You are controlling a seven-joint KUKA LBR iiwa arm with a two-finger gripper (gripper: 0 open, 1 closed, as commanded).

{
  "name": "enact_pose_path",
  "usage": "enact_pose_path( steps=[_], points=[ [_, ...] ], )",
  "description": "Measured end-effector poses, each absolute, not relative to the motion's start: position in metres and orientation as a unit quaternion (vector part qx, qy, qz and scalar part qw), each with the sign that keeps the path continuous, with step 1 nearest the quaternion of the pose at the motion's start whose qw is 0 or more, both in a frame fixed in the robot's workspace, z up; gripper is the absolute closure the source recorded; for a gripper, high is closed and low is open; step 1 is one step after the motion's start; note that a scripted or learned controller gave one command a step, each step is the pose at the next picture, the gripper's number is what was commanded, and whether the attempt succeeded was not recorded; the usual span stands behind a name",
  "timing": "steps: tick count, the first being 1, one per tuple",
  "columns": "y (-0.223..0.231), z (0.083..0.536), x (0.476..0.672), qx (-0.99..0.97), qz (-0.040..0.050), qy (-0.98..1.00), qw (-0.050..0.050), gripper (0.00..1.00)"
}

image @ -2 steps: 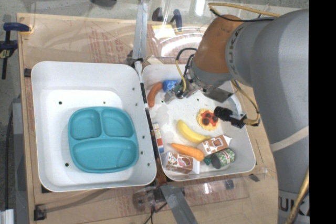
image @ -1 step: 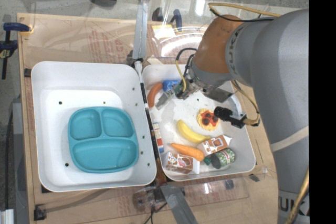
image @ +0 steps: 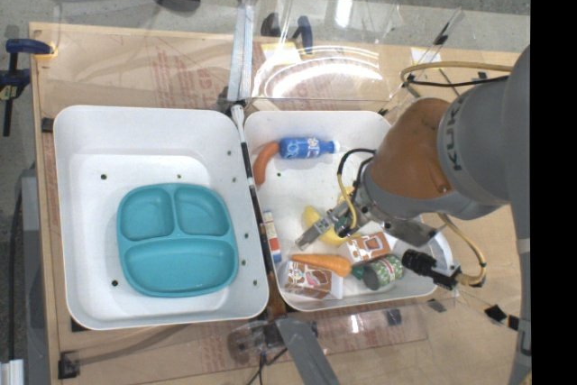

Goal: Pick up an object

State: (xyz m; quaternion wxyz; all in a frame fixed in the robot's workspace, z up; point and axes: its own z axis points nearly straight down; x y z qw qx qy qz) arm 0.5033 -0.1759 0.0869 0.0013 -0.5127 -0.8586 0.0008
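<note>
The right bin [image: 357,123] holds several items. A blue bottle [image: 306,147] lies near its far wall, with an orange sausage [image: 264,161] to its left. Lower down are a yellow piece [image: 315,216], a carrot [image: 323,264], a brown snack packet [image: 309,282], a small brown-and-white carton [image: 368,245] and a green can [image: 384,270]. My gripper [image: 326,228] reaches in from the right and sits low over the yellow piece, partly covering it. The wrist hides how the gripper meets that piece.
The left bin [image: 81,140] holds a teal divided plate [image: 177,239]. A slim red-and-white pack [image: 270,241] lies along the right bin's left wall. A metal divider rail [image: 242,41] runs up from between the bins. Cables [image: 451,72] loop behind the arm.
</note>
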Motion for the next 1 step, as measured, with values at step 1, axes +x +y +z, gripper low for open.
enact_pose_path(
  steps=[1],
  points=[
    [-0.2201, 0.0877, 0.5409, -0.622, 0.0006, -0.783, 0.0, 0.0]
  ],
)
